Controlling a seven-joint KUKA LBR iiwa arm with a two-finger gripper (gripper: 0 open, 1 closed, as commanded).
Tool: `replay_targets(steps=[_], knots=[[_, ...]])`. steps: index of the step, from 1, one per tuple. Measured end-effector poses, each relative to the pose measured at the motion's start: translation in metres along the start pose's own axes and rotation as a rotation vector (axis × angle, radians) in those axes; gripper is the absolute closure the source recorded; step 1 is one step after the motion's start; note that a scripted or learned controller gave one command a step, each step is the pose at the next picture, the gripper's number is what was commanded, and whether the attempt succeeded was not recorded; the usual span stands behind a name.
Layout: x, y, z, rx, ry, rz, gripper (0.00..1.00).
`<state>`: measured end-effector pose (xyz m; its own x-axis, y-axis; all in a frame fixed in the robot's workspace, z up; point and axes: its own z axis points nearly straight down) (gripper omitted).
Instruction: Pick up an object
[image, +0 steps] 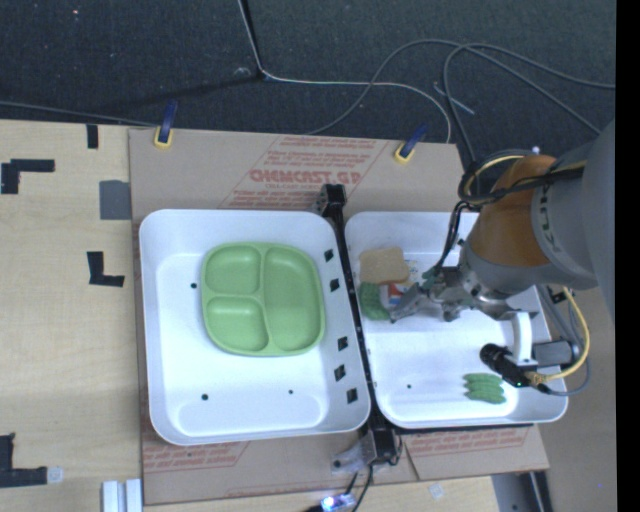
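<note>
Arm reaches in from the right, low over the right bin (440, 395), hand (400, 305) near the bin's upper-left corner. Finger state can't be told at this size. Tan block (383, 266) and green item (373, 300) lie bunched by the divider, probably pushed there; a small red-and-white piece (395, 293) sits between them. Hand tip looks just beside the green item, likely the target; contact unclear. Green leafy piece (484, 388) lies well apart, lower right. Left bin (170, 400) holds a green divided plate (264, 298).
</note>
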<state>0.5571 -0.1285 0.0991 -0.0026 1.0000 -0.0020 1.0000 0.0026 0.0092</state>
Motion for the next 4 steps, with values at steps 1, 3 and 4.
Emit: replay_targets(steps=[1,3,4], knots=[[0.001,-0.003,-0.005,0.012,0.003,0.0,1.0],[0.008,0.0,-0.108,0.006,0.001,0.001,1.0],[0.017,0.002,-0.167,0.004,0.001,0.0,1.0]])
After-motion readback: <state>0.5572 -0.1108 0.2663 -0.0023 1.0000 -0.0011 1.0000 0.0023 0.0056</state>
